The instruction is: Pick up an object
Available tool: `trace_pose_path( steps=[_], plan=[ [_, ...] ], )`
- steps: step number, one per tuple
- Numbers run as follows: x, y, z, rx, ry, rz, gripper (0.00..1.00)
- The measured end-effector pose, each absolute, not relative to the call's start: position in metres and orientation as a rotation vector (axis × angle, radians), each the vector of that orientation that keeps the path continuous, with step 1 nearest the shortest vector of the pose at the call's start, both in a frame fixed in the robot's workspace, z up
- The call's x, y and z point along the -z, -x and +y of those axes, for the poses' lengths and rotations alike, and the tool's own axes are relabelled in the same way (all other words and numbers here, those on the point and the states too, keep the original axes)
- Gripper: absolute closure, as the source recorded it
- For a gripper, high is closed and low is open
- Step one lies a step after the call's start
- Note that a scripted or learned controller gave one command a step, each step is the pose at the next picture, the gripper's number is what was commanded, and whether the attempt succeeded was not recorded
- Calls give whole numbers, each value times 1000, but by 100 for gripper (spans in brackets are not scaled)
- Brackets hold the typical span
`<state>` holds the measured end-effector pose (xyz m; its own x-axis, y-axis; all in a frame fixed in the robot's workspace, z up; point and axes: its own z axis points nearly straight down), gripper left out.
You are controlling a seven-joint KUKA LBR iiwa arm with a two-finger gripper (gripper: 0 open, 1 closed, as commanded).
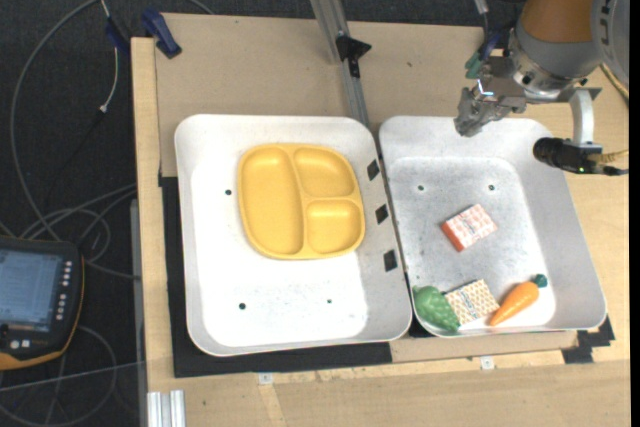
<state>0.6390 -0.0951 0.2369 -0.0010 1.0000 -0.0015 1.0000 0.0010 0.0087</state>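
Far left, off the bench (200,65): a teach pendant (35,300) among loose cables. On the bench, left bin (200,215) carrying a yellow three-compartment plate (300,200), lying flat. Right bin (550,215) holding four candidates: a small orange-and-white box (468,227) near its middle, alone; then, crowded along the near edge, a green leafy toy (436,308), a patterned packet (471,299) touching it, and a toy carrot (517,302) just beside the packet. Gripper (475,115) poised over the right bin's far edge, well apart from all four; nothing visibly held; spread of the fingers impossible to tell. Best bet, probably: the lone box — room all round. Descend square over its middle, close across its narrow sides, avoid the bin wall.
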Motion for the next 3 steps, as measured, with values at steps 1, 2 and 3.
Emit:
trace_pose_path(
  steps=[1,2,3],
  plan=[
    [-244,-640,-95,-3,-2218,2221,100],
    [-248,-609,-44,0,-2219,2230,100],
    [-253,-586,-1,-1,-2218,2231,100]
  ],
)
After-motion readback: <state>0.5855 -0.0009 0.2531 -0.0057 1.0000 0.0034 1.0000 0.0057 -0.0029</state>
